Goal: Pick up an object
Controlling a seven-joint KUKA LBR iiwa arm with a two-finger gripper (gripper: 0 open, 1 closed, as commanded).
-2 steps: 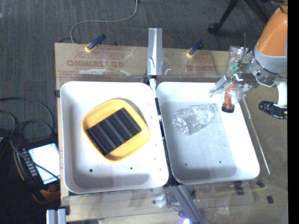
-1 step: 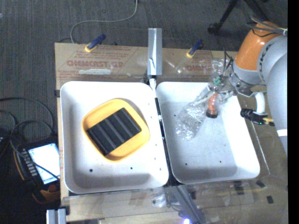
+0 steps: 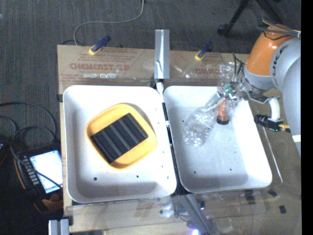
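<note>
We see a clear plastic bottle (image 3: 201,122) lying slantwise in the right bin (image 3: 244,173), its cap end toward the bin's far right corner. The gripper (image 3: 226,96) sits right at that end, touching it; whether it clasps the bottle we cannot tell. A yellow tray (image 3: 122,135) fills the left bin (image 3: 80,180).

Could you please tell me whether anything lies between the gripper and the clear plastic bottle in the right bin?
Nothing visible does. The gripper is right at the neck end of the clear plastic bottle, near the far edge of the right bin, with no other object between them.
</note>
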